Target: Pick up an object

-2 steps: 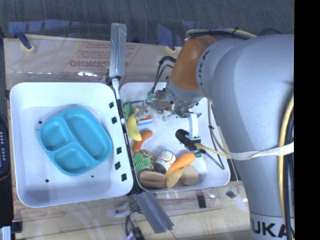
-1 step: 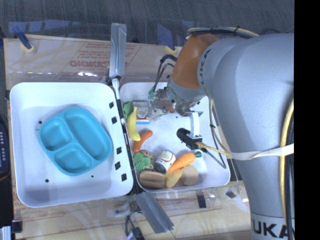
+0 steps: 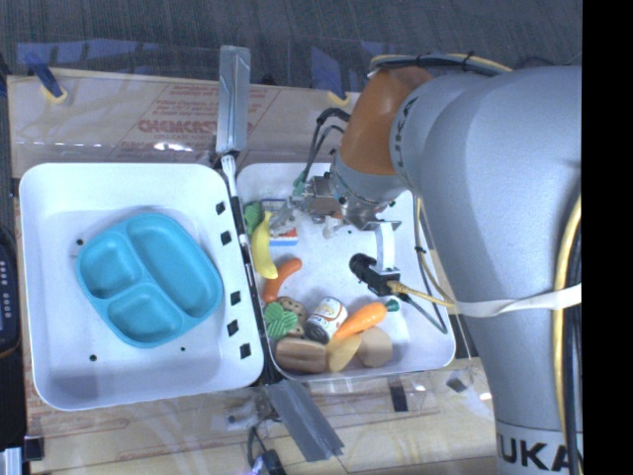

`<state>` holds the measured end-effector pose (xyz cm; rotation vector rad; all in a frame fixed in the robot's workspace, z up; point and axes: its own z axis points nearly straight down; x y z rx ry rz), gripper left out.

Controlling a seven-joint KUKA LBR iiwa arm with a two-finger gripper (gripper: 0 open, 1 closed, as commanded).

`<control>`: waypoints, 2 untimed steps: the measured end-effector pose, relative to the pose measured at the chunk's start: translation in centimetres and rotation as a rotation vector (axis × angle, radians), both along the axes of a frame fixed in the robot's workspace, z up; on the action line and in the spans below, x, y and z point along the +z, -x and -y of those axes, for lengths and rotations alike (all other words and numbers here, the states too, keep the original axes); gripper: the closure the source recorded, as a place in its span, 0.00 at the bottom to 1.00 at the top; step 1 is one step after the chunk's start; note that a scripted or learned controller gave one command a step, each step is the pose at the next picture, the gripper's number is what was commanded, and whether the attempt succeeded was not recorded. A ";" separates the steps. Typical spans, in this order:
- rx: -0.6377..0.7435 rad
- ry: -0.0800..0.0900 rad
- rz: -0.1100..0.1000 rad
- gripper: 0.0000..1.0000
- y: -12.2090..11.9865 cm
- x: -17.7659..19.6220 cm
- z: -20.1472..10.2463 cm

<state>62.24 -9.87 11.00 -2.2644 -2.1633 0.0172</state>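
Nearest you: the grey arm [image 3: 495, 196] fills the right side, its orange band [image 3: 381, 127] above the wrist, reaching into the right bin [image 3: 435, 349]

Gripper [image 3: 321, 204] sits low over the far-left part of that bin, close to the divider wall. Whether it is open or closed you cannot tell from this angle, and nothing can be seen held

Task objects all lie in the right bin, none lifted as far as you can see:
- yellow banana [image 3: 261, 250] along the left wall, just left of and nearer than the gripper
- small orange carrot [image 3: 280, 275] beside the banana
- green knobbly piece [image 3: 281, 318] near the left wall
- small can [image 3: 325, 319] at near centre
- larger carrot [image 3: 362, 318] right of the can
- brown bread-like pieces [image 3: 302, 354] against the near wall

Left bin [image 3: 49, 265] holds a blue divided tray [image 3: 148, 277], well apart from the arm

Judgement: the reach looks done, the grasp and lift remain. Banana is the likeliest candidate, being closest
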 end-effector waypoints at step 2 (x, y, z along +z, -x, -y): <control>-0.256 -0.001 -0.003 0.00 -3.2 3.1 6.2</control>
